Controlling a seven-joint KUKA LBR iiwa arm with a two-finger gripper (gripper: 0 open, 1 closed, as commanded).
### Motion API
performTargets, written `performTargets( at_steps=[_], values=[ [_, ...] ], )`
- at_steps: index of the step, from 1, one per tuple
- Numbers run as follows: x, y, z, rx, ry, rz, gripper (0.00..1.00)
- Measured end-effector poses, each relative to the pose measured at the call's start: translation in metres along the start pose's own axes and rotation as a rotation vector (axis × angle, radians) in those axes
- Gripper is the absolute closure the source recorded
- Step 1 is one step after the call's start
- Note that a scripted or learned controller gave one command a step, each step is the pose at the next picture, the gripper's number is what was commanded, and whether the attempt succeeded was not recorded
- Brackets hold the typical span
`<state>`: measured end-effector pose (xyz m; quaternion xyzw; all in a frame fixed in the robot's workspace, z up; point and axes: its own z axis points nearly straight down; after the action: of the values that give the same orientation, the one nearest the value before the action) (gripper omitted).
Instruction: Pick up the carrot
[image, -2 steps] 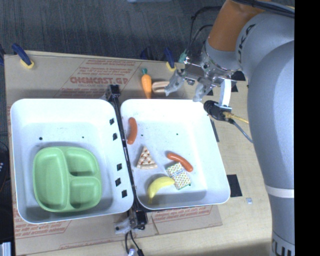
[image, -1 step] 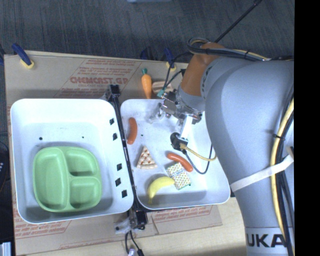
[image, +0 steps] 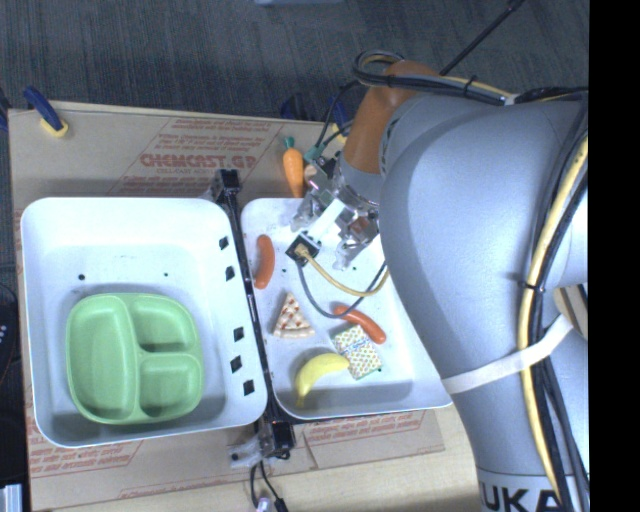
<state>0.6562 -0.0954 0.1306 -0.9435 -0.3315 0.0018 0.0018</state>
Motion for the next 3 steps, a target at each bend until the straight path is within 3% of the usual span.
performTargets(
  at_steps=[1,2,3],
  values=[
    [0.000,0.000,0.000,0.001,0.000,0.000,0.00],
    [0.001,-0.001,-0.010,0.005,-0.002,-0.007,1.00],
    [-0.026,-0.003,0.039,0.001,-0.001,-0.202,1.00]
  ],
)
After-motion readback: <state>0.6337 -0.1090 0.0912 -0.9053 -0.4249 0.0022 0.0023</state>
